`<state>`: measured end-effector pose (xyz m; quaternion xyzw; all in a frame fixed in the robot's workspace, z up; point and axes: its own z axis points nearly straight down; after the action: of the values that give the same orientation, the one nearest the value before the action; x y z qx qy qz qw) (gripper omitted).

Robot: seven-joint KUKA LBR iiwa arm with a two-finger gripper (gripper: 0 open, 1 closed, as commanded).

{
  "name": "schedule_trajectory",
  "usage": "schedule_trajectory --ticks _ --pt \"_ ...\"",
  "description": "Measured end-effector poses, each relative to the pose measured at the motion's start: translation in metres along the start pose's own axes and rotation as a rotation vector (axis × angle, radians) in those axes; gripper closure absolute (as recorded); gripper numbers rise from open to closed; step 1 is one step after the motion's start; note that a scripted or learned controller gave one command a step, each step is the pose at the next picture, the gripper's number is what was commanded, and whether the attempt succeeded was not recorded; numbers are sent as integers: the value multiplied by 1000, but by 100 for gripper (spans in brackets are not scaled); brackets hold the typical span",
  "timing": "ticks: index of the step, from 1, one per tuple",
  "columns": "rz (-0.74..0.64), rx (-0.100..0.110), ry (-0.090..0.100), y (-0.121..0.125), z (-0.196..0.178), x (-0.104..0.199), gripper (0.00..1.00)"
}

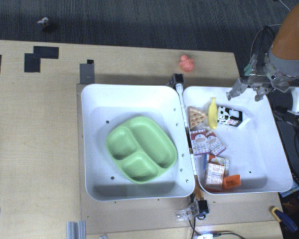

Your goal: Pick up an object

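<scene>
The objects to pick from lie in the right bin (269, 148), crowded against its left wall in the middle right of the frame. A yellow banana-shaped toy (212, 112) stands on end next to a black-and-white carton (230, 117); left of them is a waffle-patterned piece (196, 116). Below sit two red-and-white packets (208, 143), then a small printed box (215, 174) with an orange block (231, 181) beside it near the bin's lower edge. They touch and overlap in places, so a clean grasp probably needs one at the heap's edge, such as the carton or the orange block.

The tool (246, 89) hangs over the upper right corner of this bin, just above and to the right of the carton, apart from every item. Its two fingers are spread wide with nothing between them, which suits an approach before a descent. The arm (289, 39), with its orange band, comes in from the upper right of the frame.

The left bin (94, 133) holds a green divided plate (141, 148), lying flat in its centre. Beyond the bins, on the desk (35, 148), a small pink object (187, 62) rests near the upper middle, well apart from the tool.
</scene>
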<state>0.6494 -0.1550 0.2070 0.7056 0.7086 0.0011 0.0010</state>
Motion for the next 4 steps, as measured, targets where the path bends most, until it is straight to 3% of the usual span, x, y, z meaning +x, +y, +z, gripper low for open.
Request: schedule_trajectory --ticks 1,2,3,4 --pt "0 -23 -8 -15 95 24 0" --pt "-2 -29 -9 -12 81 24 100" --pt "-2 -27 -9 -13 83 24 0" --pt "-4 -32 -10 -11 71 24 100"
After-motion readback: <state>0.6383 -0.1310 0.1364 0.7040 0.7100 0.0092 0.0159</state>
